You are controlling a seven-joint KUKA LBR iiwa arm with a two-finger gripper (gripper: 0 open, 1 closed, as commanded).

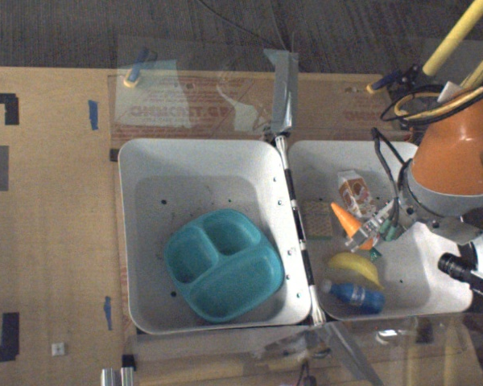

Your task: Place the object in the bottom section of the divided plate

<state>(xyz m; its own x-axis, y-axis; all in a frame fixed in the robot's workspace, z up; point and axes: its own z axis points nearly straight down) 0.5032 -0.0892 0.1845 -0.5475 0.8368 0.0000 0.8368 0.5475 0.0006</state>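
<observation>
The counter (48, 240) is a tan board surface marked with black tape corners at its left edge and short strips of blue tape. Two shallow white bins rest on it side by side, their inner rims touching: the left bin (145, 175) and the right bin (314, 163). Behind them lies a flattened cardboard sheet (185, 107) under a clear plastic film.

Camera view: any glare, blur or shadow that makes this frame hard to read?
Camera view: soft overall; the two-finger gripper is small and indistinct; glare streaks the clear plastic sheet above the bins; the teal divided plate is evenly lit and casts a faint shadow.
</observation>
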